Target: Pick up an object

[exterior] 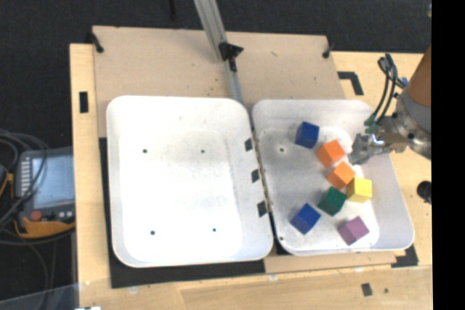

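Several small cubes lie in the right bin (290,120): a blue cube (307,134) near the top, an orange cube (331,152), a second orange cube (341,174), a yellow cube (360,189), a green cube (333,200), another blue cube (306,218) and a purple cube (354,229). My gripper (361,149) hangs at the bin's right side, just right of the upper orange cube and above the yellow one. Nothing shows between its fingers.
The left bin (178,178) lies beside the right one. A slanted metal pole (207,3) rises from the back of the bench. A control pendant (43,189) with cables sits off the bench at the left.
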Controlling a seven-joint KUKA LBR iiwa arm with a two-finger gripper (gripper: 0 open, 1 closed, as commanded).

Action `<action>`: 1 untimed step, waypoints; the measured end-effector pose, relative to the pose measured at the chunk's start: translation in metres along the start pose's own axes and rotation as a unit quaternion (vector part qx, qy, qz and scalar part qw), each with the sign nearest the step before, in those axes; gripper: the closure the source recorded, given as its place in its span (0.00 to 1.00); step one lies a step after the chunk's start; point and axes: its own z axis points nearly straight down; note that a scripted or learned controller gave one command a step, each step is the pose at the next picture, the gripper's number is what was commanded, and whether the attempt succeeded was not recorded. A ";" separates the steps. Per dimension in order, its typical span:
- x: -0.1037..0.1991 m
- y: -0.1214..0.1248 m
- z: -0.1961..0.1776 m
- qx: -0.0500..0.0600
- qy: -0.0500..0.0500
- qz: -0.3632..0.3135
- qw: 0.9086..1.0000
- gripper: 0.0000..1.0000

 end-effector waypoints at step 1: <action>0.044 0.002 0.009 0.000 0.000 0.000 1.000 1.00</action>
